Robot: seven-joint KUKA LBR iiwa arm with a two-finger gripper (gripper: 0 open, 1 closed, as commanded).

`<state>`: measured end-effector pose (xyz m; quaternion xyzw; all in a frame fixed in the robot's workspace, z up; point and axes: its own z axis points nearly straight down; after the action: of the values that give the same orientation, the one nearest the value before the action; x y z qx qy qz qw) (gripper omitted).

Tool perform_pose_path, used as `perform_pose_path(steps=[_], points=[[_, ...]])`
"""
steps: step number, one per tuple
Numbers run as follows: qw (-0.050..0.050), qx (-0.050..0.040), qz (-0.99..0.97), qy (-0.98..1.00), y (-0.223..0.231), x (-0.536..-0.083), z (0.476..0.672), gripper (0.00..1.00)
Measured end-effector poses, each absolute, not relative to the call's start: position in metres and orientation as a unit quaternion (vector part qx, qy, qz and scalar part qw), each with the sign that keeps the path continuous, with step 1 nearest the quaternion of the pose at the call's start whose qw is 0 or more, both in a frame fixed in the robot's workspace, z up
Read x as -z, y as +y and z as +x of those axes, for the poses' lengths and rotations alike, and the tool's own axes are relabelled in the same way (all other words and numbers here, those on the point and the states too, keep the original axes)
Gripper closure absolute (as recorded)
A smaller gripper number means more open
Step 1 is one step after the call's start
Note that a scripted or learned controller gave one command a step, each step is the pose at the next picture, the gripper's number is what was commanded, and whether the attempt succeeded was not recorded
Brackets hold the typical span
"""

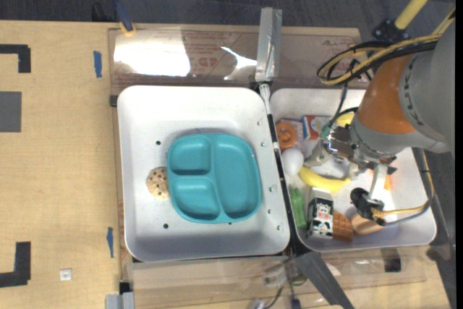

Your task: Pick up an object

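My gripper (336, 150) hangs low over the middle of the right bin (423, 226), under the grey arm with its orange band (383, 108). Directly below it lies a yellow banana (323, 180). To its left sit a white egg (292, 161) and an orange toy (286, 132), with a small printed carton (312, 128) behind. Near the bin's front stand a black-and-white cow-pattern carton (320, 217), a green item (296, 205) and a brown cone (346, 230). The wrist hides whatever lies under it.
The left bin (145, 106) holds a teal divided plate (215, 177) and a speckled cookie (157, 182) beside its left edge. A metal divider post (267, 47) stands behind the two bins. Yellow and black cables (354, 58) loop behind the arm.
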<state>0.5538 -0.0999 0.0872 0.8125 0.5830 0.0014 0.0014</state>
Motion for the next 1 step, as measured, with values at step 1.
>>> perform_pose_path(steps=[1], points=[[0.002,-0.0011,0.790,0.614,-0.1315,-0.0872,0.5051,0.00]])
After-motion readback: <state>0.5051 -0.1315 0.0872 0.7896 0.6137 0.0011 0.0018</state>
